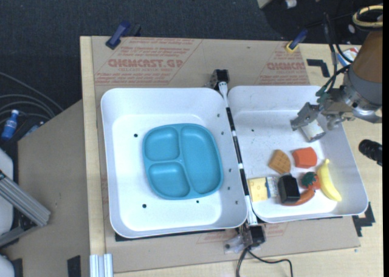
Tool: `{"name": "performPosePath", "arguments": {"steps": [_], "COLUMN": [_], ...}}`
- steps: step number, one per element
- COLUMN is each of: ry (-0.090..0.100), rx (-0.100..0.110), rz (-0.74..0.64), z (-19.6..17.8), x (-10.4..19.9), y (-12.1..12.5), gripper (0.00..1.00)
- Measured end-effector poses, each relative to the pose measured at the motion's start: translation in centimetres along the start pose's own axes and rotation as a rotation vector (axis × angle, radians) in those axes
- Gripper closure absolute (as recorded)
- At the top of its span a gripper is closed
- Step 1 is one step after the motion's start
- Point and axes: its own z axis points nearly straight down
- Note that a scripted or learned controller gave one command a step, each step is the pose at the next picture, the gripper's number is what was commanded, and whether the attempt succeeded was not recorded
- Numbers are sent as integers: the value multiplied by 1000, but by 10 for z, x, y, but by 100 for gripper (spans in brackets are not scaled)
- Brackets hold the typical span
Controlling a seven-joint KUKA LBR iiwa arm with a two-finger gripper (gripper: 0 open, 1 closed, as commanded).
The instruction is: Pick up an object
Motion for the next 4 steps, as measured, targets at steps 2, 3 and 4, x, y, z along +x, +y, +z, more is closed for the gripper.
{"name": "performPosePath", "arguments": {"steps": [2, 3, 4], "ry": [-1, -3, -1], "rx": [-3, -4, 2], "rz": [-1, 0, -1], "z": [133, 77, 134], "x": [24, -12, -9], "y": [104, 104, 103], "gripper": [0, 0, 0]}}
